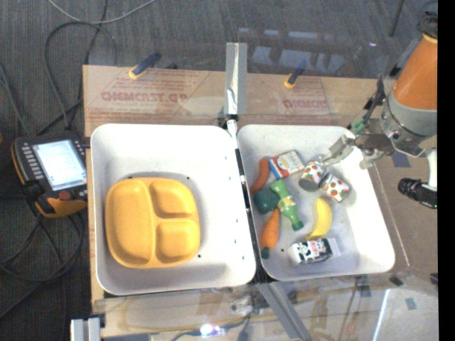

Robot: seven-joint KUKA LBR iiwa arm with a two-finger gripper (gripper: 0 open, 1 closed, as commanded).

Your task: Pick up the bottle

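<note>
A green bottle point(287, 206) lies on its side near the middle of the right bin point(377, 251), between a dark green toy point(265, 200) and a banana point(321, 217). My gripper point(328, 156) hangs over the bin's upper right part, above and to the right of the bottle and well apart from it. It is close to two strawberry-patterned blocks point(313, 170) point(336, 187). Nothing shows held in it.
The right bin also holds a red and white carton point(287, 163), two carrots point(270, 230) point(261, 175) and a black and white carton point(311, 251). A yellow divided plate point(152, 221) sits in the left bin point(114, 144). A handheld pendant point(50, 168) lies left of the bench.
</note>
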